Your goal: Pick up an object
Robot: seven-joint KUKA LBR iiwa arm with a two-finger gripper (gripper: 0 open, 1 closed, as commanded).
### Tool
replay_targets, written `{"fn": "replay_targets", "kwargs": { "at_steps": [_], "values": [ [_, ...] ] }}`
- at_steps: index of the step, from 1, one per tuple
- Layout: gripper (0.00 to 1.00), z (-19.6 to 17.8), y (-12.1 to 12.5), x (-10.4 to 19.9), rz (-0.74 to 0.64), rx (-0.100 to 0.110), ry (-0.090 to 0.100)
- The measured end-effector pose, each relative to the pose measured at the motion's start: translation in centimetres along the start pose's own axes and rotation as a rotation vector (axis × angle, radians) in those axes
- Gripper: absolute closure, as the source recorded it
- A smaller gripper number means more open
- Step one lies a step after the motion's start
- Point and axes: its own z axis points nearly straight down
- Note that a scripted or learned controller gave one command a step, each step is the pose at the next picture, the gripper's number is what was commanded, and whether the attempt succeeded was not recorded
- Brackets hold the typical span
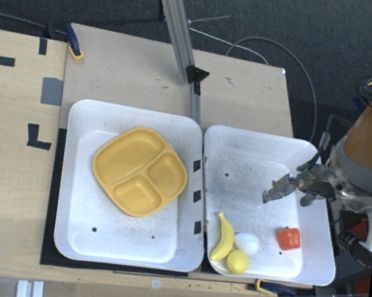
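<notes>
Currently the arm (368,146) enters from the right side of the bench and reaches over the right bin (255,147). Its orange band sits above the wrist, outside the bin's right wall. The gripper (291,189) hangs over the upper right part of that bin. One finger (277,190) points left and down toward the bin floor, and a second dark part lies to its right near the bin wall. From this angle I cannot tell whether the fingers are spread or pressed together. Nothing is visible between them.

Contents of the right bin, all along its near edge:
- A banana (224,236) lies at the lower left, curved and roughly upright in the view.
- A yellow ball (238,261) sits just beside the banana's lower end.
- A white round object (247,243) rests just above the yellow ball, touching or nearly touching it.
- A small red-orange block (289,238) sits apart from these, to the right, below the gripper and clear of it.

The left bin (74,184) holds a yellow divided plate (140,171) with three compartments, lying flat near its centre.

A grey metal rail (179,23) runs diagonally from the top of the view down to the gap between the two bins.
</notes>
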Motion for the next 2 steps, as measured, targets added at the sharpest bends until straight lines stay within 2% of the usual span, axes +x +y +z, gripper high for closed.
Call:
{"fn": "replay_targets", "kwargs": {
  "at_steps": [1, 2],
  "values": [
    [0.0, 0.0, 0.0, 0.0, 0.0, 0.0, 0.0],
    [0.0, 6.4, -0.2, -0.1, 0.002, 0.007, 0.001]
  ]
}}
